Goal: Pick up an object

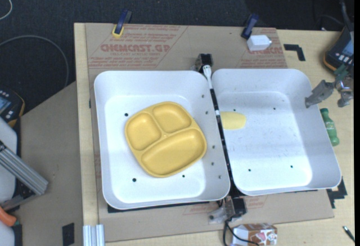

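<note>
Poised at the far right rim, nothing grasped, every pickable thing well off to the left.

Camera view: grey two-finger gripper (331,94) hovering over the right edge of the shallow white right-hand bin (292,174), fingers spread apart and bare. Small flat pale-yellow oval piece (233,120) lying far left of the gripper, just beside the bin's left wall. Beyond it, further left, a yellow three-compartment plastic plate (165,138) resting in the shallow white left-hand bin (112,183). Just below the gripper, a small green bottle-like object (330,126) outside the rim. Likely trouble: fingertips striking the wall beside the oval piece, sliding over so flat a shape, or closing on air.
</note>
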Motion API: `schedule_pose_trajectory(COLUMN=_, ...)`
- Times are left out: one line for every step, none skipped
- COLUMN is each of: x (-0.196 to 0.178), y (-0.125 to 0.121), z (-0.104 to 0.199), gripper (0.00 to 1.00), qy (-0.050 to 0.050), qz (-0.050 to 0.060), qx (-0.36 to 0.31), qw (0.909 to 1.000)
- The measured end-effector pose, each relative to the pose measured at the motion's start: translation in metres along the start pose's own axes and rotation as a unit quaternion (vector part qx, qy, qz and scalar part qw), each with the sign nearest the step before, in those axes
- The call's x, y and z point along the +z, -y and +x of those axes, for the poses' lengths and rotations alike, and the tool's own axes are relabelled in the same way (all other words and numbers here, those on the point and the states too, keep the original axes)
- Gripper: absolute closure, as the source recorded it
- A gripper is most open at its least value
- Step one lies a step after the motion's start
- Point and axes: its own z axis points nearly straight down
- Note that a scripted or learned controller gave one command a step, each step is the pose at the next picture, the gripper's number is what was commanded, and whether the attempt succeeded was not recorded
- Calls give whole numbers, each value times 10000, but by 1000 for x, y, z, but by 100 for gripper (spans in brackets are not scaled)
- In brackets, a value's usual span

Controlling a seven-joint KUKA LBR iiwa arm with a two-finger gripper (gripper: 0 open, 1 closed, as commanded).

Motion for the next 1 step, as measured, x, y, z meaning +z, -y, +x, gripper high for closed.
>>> schedule_pose_trajectory(x=-154, y=56, z=95, gripper=0, qy=-4, qz=-79, qx=-54, qw=10000)
